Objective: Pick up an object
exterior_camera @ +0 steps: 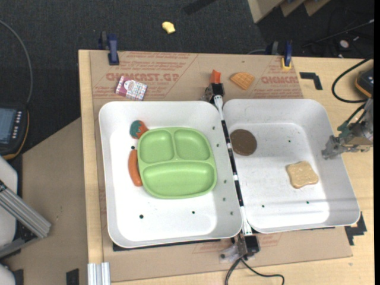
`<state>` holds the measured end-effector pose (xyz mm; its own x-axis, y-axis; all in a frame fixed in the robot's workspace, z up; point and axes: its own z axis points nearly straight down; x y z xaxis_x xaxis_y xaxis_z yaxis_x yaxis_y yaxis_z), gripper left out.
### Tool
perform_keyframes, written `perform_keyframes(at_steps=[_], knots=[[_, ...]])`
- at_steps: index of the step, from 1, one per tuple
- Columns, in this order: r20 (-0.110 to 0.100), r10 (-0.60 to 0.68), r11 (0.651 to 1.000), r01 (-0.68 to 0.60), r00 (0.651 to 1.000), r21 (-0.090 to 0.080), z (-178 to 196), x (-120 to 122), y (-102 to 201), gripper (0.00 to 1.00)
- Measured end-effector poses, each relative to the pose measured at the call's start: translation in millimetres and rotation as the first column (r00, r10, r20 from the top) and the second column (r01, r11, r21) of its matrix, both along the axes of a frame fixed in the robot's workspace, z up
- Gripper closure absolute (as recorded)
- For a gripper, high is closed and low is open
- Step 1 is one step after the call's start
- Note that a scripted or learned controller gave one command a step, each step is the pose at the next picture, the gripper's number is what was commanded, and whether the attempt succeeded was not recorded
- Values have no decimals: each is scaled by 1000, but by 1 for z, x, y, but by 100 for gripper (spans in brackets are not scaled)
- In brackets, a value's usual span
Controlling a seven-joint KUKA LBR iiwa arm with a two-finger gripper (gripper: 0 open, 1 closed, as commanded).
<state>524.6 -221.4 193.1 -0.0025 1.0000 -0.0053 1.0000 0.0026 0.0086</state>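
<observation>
The right bin (314,114) holds a round brown patty (243,142) near its left wall and a tan slice of toast (301,174) right of its middle. In the left bin (119,206) lies a green divided plate (176,162), with an orange sausage-shaped piece (135,167) along its left side and a small red and green item (138,128) at its upper left corner. My gripper (333,148) sits at the right bin's right rim, above and to the right of the toast and apart from it.
On the cardboard behind the bins lie a tan cracker (241,80), a small orange piece (215,75) and a pink packet (130,88). Blue clamps (111,46) hold the board's back edge. Cables (347,82) loop at the far right.
</observation>
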Motion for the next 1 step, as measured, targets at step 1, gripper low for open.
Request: perform_keyframes(at_steps=[1], knots=[[-14, -6, 1000, 6, 1000, 7, -41, -42, -3, 100]])
